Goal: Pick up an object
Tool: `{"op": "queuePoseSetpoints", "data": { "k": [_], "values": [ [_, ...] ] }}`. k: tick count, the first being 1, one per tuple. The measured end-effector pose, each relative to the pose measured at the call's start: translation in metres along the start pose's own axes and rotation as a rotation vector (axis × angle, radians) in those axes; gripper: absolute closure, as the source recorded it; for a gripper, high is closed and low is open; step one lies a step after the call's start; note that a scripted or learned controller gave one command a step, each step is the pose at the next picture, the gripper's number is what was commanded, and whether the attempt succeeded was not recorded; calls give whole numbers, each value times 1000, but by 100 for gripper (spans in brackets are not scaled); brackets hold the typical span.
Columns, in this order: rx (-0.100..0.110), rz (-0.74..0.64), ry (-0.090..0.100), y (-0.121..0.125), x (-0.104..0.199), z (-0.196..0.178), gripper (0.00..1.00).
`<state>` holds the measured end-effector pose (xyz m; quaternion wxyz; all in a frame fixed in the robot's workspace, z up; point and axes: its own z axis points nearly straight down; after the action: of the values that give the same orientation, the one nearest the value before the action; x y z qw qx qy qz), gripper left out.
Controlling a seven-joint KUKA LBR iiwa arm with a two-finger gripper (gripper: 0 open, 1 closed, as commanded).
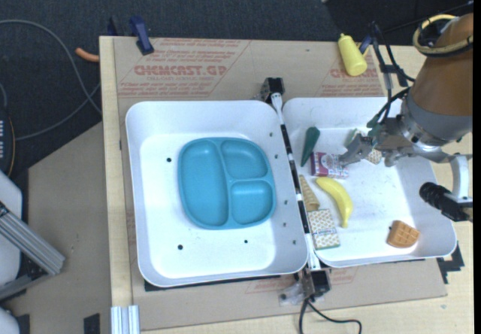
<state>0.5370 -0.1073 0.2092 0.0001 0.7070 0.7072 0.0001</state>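
My gripper (359, 150) hangs over the upper middle of the right bin (428, 250), just right of and above a small red and white packet (328, 165). A yellow banana (336, 198) lies below that packet. A dark green object (310, 144) leans near the bin's left wall. An orange waffle-like piece (403, 235) rests at the lower right. Nothing shows between the gripper's tips.
The left bin (150, 250) holds a blue divided plate (225, 182). Two checkered packets (322, 224) lie along the right bin's left wall. A yellow bottle (351, 55) lies on the bench behind the bins. The arm (443, 92) covers the right bin's far right corner.
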Motion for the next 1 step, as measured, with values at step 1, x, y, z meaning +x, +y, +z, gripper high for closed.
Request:
{"op": "queuePoseSetpoints", "data": {
  "k": [1],
  "values": [
    [2,2,0,-26,7,110,0]
  ]
}}
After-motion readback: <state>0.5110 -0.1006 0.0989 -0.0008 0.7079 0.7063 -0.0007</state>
